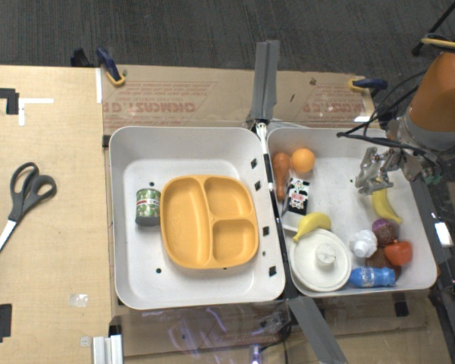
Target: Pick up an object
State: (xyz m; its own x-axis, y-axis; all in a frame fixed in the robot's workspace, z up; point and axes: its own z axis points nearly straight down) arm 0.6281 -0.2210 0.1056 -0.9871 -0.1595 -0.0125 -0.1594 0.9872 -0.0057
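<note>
- The claw (373,171) hung in the right bin (335,152), just above the banana (385,205); whether its fingers were apart or together, I could not tell.
- Nothing sat visibly between them.

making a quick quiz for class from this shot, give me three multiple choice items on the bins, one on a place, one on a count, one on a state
1. Where does the yellow divided tray lie?
A. in the left bin
B. in the right bin
C. on the wooden bench by the scissors

2. How many bananas lie in the right bin?
A. none
B. two
C. four

3. How does the green can rest?
A. inside the tray
B. stacked on the white lid
C. in the left bin, beside the tray's left edge

Answers:
1 A: the tray sits mid left bin.
2 B: one banana by the white lid, another below the gripper.
3 C: the can lies outside the tray's rim.
</note>
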